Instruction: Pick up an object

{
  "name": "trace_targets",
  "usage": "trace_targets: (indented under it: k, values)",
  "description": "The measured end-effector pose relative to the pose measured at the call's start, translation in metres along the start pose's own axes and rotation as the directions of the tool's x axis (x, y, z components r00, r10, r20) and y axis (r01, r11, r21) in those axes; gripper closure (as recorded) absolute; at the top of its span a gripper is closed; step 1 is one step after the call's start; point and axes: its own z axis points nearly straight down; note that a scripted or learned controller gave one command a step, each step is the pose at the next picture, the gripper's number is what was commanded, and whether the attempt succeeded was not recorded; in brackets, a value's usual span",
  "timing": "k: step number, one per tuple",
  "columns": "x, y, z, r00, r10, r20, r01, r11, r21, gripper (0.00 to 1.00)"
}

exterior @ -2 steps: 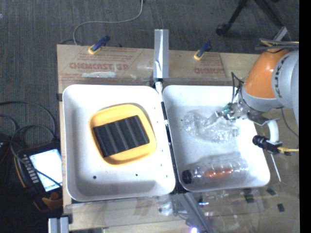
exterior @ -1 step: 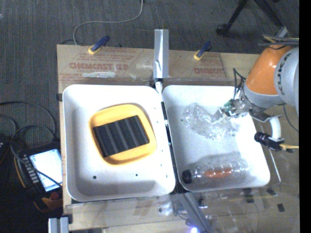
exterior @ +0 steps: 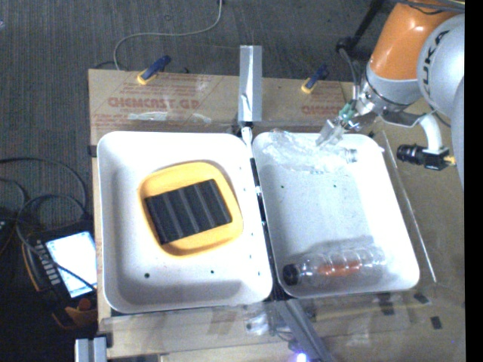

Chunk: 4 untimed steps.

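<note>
My gripper (exterior: 330,134) hangs over the far edge of the right bin (exterior: 392,202), right above a crumpled piece of clear plastic (exterior: 302,153) that lies in the bin's far part. Whether it touches the plastic is unclear. A clear plastic bottle (exterior: 336,266) with a black cap lies on its side along the right bin's near wall. In the left bin (exterior: 113,202) rests a yellow tray-like object (exterior: 191,206) with a black ridged centre.
A metal bar (exterior: 250,89) stands upright behind the gap between the bins. Two blue-and-yellow clamps (exterior: 153,69) hold the brown board at the back. The arm's orange band (exterior: 404,36) is at the upper right. Cables and a lit screen (exterior: 68,259) lie left of the bench.
</note>
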Motion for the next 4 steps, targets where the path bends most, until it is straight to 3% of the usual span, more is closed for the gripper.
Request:
trace_targets:
  k: [1, 2, 3, 4]
  values:
    - [-0.044, -0.02, -0.086, 0.998, -0.067, 0.003, 0.067, 0.998, -0.001, 1.0]
    - [0.041, -0.008, -0.047, 0.976, -0.22, -0.002, 0.22, 0.976, 0.0, 1.0]
    - [0.069, -0.002, 0.025, 0.987, 0.162, -0.003, -0.162, 0.987, 0.001, 1.0]
    - [0.059, -0.059, -0.004, 0.983, 0.182, -0.002, -0.182, 0.983, 0.001, 1.0]
